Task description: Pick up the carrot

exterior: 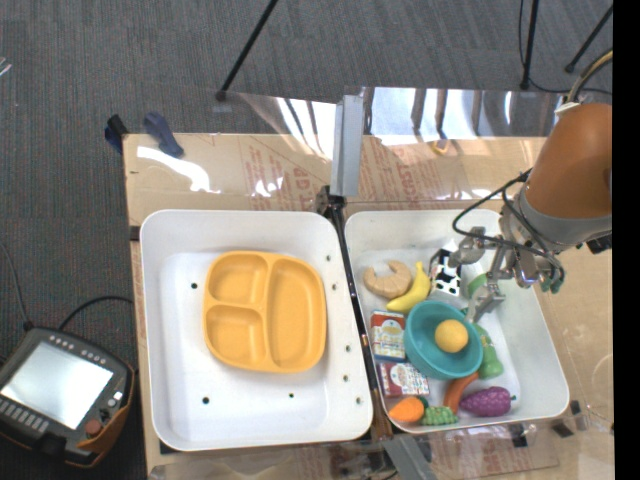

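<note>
The tool hangs over the right bin, toward its far right part, at the end of the grey arm with its orange band. Its two fingers point down and stand apart, with nothing between them; how wide the gap is cannot be told for sure, as the metal parts blur together. Just below the fingers, toward the near side, sits a teal bowl with a yellow ball inside it. Left of the tool lie a banana and a tan ring-shaped biscuit, touching each other. The carrot lies near the bin's near edge, just beside the bowl's near rim, orange and slanted, well apart from the tool. Right of it is a purple bunch of grapes; left of it are a small green bunch and an orange fruit. Two small red cartons lie left of the bowl. The left bin holds a yellow divided plate. Both bins rest on the bench.
</note>
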Motion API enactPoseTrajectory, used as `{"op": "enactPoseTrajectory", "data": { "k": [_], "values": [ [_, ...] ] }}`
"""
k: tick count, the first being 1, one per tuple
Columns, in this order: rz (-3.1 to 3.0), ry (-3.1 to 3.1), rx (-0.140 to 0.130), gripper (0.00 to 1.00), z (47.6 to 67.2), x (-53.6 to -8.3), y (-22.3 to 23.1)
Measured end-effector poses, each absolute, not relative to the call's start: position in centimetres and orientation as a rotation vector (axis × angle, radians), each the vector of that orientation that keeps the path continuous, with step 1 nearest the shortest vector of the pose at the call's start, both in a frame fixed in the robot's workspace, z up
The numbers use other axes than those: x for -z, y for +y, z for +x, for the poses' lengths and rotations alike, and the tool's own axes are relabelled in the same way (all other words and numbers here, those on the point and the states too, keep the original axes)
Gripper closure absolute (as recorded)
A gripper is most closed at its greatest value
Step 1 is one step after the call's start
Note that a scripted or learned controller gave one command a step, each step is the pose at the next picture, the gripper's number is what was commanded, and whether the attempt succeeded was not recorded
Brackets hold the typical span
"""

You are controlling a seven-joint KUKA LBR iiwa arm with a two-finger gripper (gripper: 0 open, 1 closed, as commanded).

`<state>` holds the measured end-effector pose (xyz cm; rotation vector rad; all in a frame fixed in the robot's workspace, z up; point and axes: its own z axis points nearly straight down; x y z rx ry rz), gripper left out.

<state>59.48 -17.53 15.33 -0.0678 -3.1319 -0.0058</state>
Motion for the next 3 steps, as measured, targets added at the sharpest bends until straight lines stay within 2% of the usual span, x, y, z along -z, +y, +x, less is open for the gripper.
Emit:
{"op": "enactPoseTrajectory", "data": {
  "k": [1,2,3],
  "values": [
    [-0.086,-3.158,-0.003,0.0,57.0,-11.6,-17.1],
    [0.049,-3.167,-0.014,0.0,51.4,-9.8,-11.9],
    [0.063,-3.191,-0.014,1.0,52.2,-11.1,-11.5]
  ]
}}
